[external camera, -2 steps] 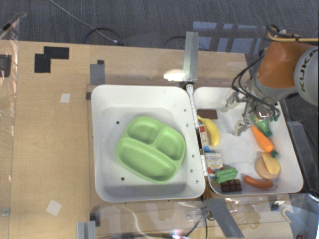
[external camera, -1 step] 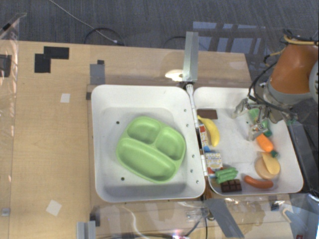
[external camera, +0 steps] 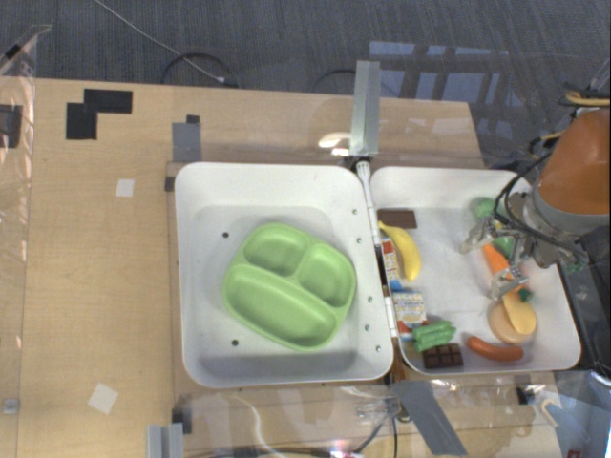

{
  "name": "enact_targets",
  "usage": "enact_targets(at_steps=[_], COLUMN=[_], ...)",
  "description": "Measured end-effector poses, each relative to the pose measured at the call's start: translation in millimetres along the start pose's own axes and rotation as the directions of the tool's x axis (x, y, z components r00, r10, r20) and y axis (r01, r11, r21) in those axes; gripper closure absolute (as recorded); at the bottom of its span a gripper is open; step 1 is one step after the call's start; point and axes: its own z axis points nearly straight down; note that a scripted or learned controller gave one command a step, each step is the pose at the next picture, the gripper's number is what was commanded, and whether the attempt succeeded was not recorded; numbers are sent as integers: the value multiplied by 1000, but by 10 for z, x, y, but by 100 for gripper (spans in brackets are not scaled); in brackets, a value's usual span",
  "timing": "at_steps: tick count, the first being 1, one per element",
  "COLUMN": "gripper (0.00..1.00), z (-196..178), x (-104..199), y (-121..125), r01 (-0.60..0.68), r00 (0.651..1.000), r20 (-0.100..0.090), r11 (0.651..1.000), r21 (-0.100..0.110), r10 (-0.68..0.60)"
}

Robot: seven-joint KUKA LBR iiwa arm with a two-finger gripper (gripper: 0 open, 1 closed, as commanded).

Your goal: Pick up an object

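Note:
My gripper (external camera: 494, 257) is low in the right bin (external camera: 449, 275), near its right side, under the grey wrist with the orange band (external camera: 575, 165). Its two metal fingers (external camera: 475, 239) stand apart, one at each end of a small orange carrot (external camera: 493, 255) lying on the bin floor. I see no lift: the carrot seems to rest on the bin. Just below the gripper lies a round tan-orange piece (external camera: 513, 319), and a green item (external camera: 484, 208) sits just above it, partly hidden by the wrist.
The right bin also holds a banana (external camera: 407, 251), a brown block (external camera: 399, 219), a small packet (external camera: 409, 305), a green piece (external camera: 434, 334), a chocolate bar (external camera: 442, 356) and a red sausage (external camera: 495, 349). A green divided plate (external camera: 291, 284) lies in the left bin (external camera: 205, 256).

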Motion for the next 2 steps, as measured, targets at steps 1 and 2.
enact_targets(at_steps=[1,2], gripper=[100,0], z=[-159,-153], x=[-71,-69], y=[0,4], r01=[7,8], r00=[1000,1000], r20=[18,17], r11=[1000,1000], r21=[8,8], r10=[-7,-8])
